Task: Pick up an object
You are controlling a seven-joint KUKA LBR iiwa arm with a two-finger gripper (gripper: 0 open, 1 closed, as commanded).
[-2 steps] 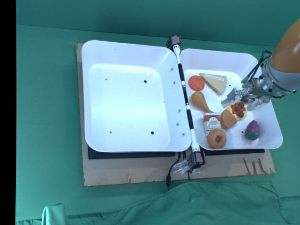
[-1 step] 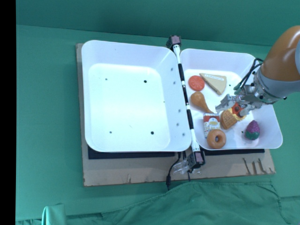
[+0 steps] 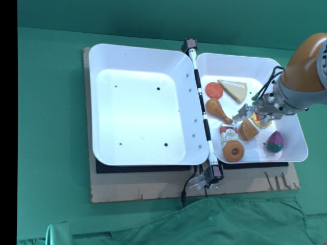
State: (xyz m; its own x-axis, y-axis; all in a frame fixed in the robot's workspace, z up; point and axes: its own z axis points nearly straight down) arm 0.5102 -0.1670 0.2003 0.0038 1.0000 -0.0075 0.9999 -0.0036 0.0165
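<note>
Green cloth (image 3: 51, 111) covers the bench on every side; you see a brown cardboard sheet (image 3: 138, 192) lying on it under both bins. At centre-left of the frame sits the left bin (image 3: 102, 65), white, its floor marked by a few small dark dots. A black-and-white striped bar (image 3: 200, 101) runs down the seam between the bins, from top centre to a small clamp (image 3: 213, 173) at bottom centre.

Right of the bar sits the right bin (image 3: 296, 154), which holds the objects. Reading across it you find a red tomato slice (image 3: 214, 90) near the bar, a drumstick (image 3: 217, 109) just below it, a small bottle (image 3: 228, 135) and a brown doughnut (image 3: 233, 150) at the lower left — then a cheese wedge (image 3: 234, 89) at the top, a tan bread piece (image 3: 249, 130) in the middle, and a purple-and-green fruit (image 3: 275, 142) at the lower right.

The gripper (image 3: 250, 115) hangs low over the middle of this bin, just above the bread piece, with the drumstick beside it. You cannot tell whether it is spread or pressed together — no object shows pinched in it. The grey arm (image 3: 306, 70), with its orange band, enters from the right edge.
</note>
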